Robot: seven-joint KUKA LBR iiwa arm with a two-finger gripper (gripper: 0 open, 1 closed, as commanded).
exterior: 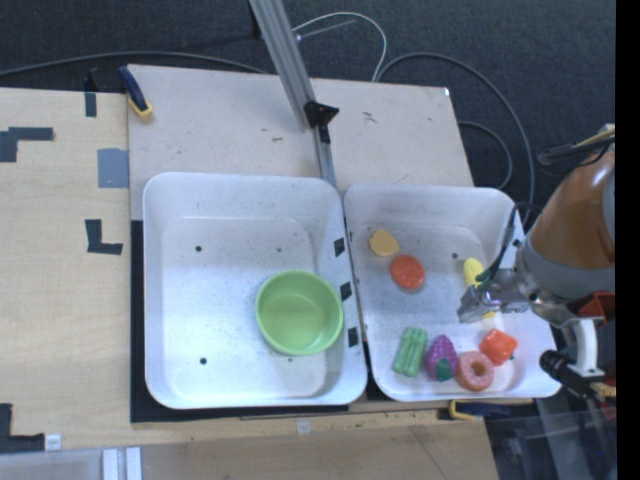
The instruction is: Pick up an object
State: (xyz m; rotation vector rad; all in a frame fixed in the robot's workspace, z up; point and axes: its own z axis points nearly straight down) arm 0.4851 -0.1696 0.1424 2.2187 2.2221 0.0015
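The right bin (420, 200) holds several small toy foods: a yellow piece (383, 242), a red tomato-like piece (407, 272), a green ridged piece (409, 352), a purple grape bunch (439, 356), a pink donut (474, 371) and an orange piece (498, 346). A small yellow object (473, 270) lies by the right wall. My gripper (480, 296) hangs low at the bin's right side, just below that yellow object and above the orange piece. Nothing is visibly between its fingers.
The left bin (200, 208) contains a green bowl (298, 312). A grey metal pole (290, 58) slants in from the top to the divide between the bins. Cables lie on the dark floor behind. The arm's orange band (578, 218) looms over the right bin's edge.
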